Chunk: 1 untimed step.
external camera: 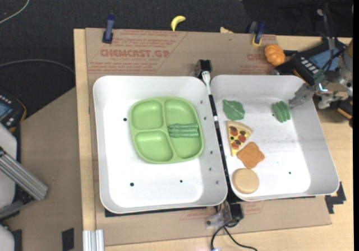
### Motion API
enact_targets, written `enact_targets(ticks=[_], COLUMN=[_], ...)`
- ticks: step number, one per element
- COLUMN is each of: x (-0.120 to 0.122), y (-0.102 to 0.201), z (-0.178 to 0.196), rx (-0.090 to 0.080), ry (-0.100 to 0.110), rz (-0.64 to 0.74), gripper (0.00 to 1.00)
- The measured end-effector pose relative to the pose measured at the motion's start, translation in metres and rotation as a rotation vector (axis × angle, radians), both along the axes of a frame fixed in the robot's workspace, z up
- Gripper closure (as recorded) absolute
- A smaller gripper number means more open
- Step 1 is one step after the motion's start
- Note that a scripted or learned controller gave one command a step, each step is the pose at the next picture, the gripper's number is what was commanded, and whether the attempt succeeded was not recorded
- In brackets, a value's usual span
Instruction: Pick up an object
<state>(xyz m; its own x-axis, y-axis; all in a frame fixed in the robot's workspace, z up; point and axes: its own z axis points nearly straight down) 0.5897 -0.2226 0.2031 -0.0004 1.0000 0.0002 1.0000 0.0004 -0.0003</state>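
Note:
The right bin [314, 149] holds a green leaf piece [233, 109], a dark green ridged piece [281, 111], a toy pizza slice [237, 135], an orange-brown piece [250, 154] and a round tan piece [245, 181]. My gripper [297, 99] reaches in over the bin's far right rim. Its tip is just right of and above the ridged green piece, and I see nothing held in it. In the left bin [112, 149] lies a green divided plate [151, 132], with a green ridged item [183, 130] in its right compartment.
An orange toy [274, 54] and a yellow banana toy [178, 21] lie on the cardboard behind the bins. Blue clamps [109, 28] [258, 33] grip the board's back edge. A black strip [213, 115] runs between the bins. Cables and equipment crowd the far right.

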Motion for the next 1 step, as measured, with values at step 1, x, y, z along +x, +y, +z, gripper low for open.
enact_targets(ticks=[1], x=[-0.0060], y=[0.1594], z=[-0.0195], rx=[0.008], ry=[0.004], rz=[0.015], gripper=[0.00])
